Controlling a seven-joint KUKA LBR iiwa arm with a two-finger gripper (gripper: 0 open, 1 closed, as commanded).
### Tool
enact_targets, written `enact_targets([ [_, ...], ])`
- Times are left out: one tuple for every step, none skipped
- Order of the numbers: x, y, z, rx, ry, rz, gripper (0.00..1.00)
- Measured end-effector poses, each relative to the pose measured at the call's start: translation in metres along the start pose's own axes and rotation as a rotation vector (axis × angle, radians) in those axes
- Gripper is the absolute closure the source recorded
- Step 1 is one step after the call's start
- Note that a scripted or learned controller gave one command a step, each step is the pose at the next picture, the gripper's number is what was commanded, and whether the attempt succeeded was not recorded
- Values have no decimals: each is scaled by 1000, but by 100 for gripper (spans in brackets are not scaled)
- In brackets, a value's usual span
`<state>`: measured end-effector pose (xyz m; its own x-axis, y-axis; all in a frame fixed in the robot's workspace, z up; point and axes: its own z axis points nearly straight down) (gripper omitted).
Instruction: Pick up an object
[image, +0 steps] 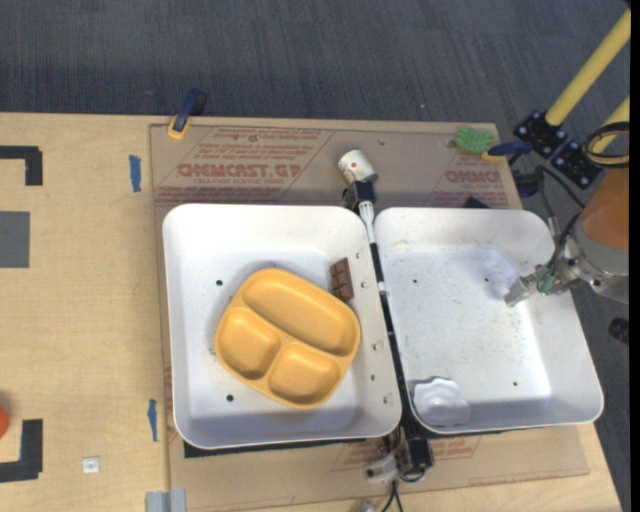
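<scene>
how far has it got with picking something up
Nothing looks picked yet. The yellow divided tray and the small brown piece lie in the left bin, and a clear plastic object sits near the right bin's front edge. The gripper hangs over the right bin, with nothing visibly between its fingers. The grasp and lift remain.

The arm (610, 225) is cut off by the right edge. The gripper (522, 290) appears small and blurred; finger position indeterminate. An orange object (3, 422) is cropped at the left edge.
</scene>
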<state>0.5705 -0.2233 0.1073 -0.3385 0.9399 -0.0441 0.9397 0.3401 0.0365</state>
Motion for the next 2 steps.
enact_targets([
  [-3,-3,-1,5,-2,3,100],
  [85,46,-72,30,45,-141,100],
])
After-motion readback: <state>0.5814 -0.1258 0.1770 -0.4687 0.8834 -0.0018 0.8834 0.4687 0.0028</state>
